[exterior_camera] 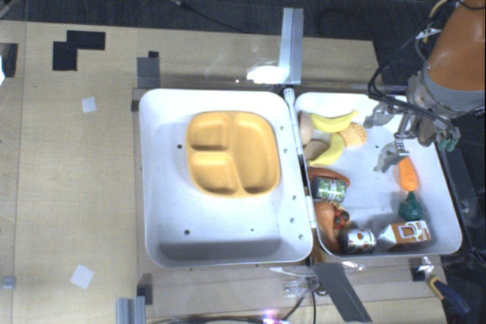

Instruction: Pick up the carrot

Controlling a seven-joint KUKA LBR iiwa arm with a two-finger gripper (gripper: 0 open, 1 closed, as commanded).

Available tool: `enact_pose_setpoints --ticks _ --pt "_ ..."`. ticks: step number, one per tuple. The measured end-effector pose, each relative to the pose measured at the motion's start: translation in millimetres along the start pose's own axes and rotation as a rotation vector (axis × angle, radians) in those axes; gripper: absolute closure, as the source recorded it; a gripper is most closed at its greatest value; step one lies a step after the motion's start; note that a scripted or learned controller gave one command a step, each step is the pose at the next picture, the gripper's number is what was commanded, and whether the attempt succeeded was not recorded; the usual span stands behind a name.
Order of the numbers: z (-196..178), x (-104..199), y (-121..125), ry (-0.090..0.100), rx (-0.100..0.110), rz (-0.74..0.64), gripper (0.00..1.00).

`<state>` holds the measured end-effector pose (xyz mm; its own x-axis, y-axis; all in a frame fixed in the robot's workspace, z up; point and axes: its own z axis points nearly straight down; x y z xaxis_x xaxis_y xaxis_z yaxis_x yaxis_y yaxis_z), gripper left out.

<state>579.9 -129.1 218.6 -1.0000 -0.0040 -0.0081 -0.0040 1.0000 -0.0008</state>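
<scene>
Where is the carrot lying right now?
The carrot lies in the right bin, near its right wall, just below the gripper and above a small dark green object.

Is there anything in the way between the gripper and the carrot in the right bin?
Nothing visible blocks it. The gripper hangs just left of the carrot, with bare bin floor between them. The nearest neighbour, a small green item, lies past the carrot's lower end, off that path.
</scene>
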Motion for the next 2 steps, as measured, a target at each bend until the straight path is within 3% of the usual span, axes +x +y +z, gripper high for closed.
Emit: enact_pose_setpoints --ticks 1,2 --pt "85.3 3.4 -47.4 0.004 0.0 0.268 0.0" --pt "129.3 8.0 -65.2 -0.006 0.001 0.303 0.0"
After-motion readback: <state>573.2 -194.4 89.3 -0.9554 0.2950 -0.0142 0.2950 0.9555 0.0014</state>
